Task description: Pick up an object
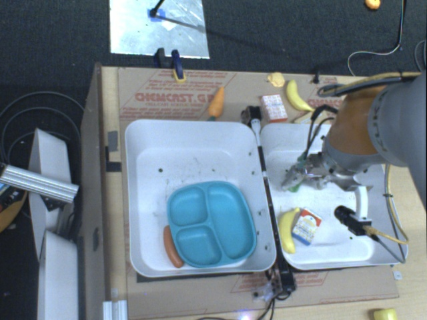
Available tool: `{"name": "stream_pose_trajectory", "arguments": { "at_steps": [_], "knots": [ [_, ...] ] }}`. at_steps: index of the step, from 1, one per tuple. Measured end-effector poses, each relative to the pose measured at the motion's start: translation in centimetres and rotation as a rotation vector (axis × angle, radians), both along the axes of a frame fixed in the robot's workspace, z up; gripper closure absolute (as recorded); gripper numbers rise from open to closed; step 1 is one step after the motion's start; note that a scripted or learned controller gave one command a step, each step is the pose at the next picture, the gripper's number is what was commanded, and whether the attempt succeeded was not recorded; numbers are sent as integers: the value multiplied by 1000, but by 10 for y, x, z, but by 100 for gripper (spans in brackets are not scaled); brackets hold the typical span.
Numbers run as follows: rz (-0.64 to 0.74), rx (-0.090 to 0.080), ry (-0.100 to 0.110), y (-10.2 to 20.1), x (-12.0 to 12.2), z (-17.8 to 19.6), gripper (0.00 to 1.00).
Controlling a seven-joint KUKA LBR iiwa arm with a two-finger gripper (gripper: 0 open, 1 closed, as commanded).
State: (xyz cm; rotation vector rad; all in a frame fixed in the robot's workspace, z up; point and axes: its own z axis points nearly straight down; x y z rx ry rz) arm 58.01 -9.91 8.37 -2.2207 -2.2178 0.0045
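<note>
Banana [287, 231] and small carton [306, 226] lie touching in your right bin [333, 253], below the tool [293, 179], whose opening I cannot tell.

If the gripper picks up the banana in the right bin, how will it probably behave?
The banana is curved and smooth, so it may slip or turn between the fingers. It looks like a stiff toy, probably light. It lies against a small box, which may shift too.
</note>
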Motion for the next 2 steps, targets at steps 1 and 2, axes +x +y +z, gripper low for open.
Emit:
{"name": "stream_pose_trajectory", "arguments": {
  "at_steps": [1, 2],
  "knots": [
    [3, 0, -7, 1, 4, 11, 100],
    [12, 3, -13, 69, -31, 106, 100]
  ]
}}
